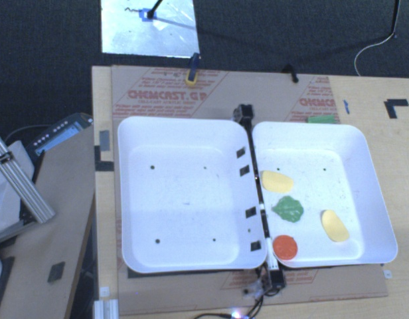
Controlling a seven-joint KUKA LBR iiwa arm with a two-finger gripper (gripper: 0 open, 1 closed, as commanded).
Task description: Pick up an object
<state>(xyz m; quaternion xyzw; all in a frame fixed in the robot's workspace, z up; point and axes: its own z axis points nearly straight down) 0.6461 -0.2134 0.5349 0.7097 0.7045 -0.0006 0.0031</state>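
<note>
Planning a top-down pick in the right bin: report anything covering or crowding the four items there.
Nothing visible covers them. The yellow piece, green piece, orange disc and second yellow piece lie apart in the right bin; the disc sits close to the bin's near-left corner wall.

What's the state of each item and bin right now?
left bin: sits flat, beside the right bin
right bin: holds four items
upper yellow piece: lying loose near the divider
green piece: lying loose
right yellow piece: lying loose
red-orange round piece: resting in the near left corner
</note>
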